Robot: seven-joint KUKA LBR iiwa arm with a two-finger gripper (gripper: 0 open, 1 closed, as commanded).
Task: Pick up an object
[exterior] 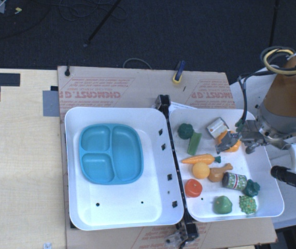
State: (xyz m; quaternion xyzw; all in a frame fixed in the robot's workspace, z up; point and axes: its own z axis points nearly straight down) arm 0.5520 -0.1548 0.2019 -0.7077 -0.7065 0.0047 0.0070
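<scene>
The right bin holds several toy foods. My gripper hangs low over the bin's upper right part, its dark fingers standing apart, open. A small orange piece lies between them, part hidden by the gripper body. Just to its left sit a grey box, a carrot, a green cucumber and a dark green broccoli. Below lie a yellow-orange fruit, a brown drumstick, a labelled bottle, a red tomato and a green pepper.
The left bin holds a blue divided plate. A black divider with clips runs between the bins. The arm's orange band stands over the right bin's far right edge. A light green floret lies at the bin's lower right.
</scene>
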